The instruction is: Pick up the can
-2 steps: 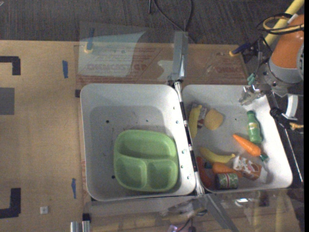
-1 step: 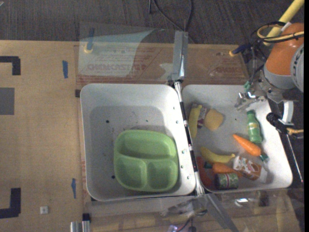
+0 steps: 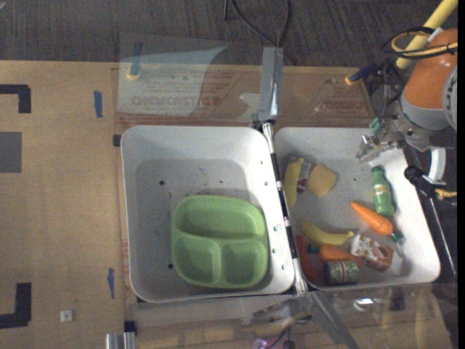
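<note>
The can (image 3: 341,272) is small, dark green and red, and lies on its side at the near edge of the right bin (image 3: 425,267). It is wedged between a red item (image 3: 308,262) and a juice carton (image 3: 373,252). My gripper (image 3: 375,143) hangs over the far right corner of that bin, well away from the can and up the view from it. Nothing shows in its grasp. The arm's orange band (image 3: 429,86) sits above it at the right edge.
Also in the right bin are two bananas (image 3: 292,181) (image 3: 327,233), a tan block (image 3: 322,179), a green bottle (image 3: 382,190) and two carrots (image 3: 372,218) (image 3: 337,253). A green divided plate (image 3: 219,240) lies in the left bin (image 3: 138,195). Cables (image 3: 256,13) trail behind the bench.
</note>
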### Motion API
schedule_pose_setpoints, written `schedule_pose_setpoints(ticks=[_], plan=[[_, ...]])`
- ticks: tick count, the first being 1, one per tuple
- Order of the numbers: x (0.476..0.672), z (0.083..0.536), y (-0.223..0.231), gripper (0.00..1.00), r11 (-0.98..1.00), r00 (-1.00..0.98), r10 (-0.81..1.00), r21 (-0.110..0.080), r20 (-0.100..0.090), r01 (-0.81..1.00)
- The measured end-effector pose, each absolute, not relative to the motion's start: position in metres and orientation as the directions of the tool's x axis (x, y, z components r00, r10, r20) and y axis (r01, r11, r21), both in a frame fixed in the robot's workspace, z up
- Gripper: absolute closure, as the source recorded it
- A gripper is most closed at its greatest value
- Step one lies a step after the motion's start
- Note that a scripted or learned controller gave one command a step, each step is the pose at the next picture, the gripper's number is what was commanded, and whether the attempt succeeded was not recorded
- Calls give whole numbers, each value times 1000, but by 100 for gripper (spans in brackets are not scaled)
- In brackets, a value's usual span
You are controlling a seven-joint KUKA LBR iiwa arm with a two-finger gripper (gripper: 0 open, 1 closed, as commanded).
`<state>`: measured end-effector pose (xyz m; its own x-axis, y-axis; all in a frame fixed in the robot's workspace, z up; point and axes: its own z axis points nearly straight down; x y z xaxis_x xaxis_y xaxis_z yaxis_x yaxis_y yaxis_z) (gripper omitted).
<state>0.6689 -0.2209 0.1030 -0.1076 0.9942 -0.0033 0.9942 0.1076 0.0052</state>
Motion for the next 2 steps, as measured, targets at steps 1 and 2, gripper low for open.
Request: schedule_pose_setpoints(ticks=[1, 2], plan=[[669, 87, -220, 100, 100, -100, 995, 3, -3, 995], [657, 114, -186, 100, -148, 148, 989, 0, 0, 989]])
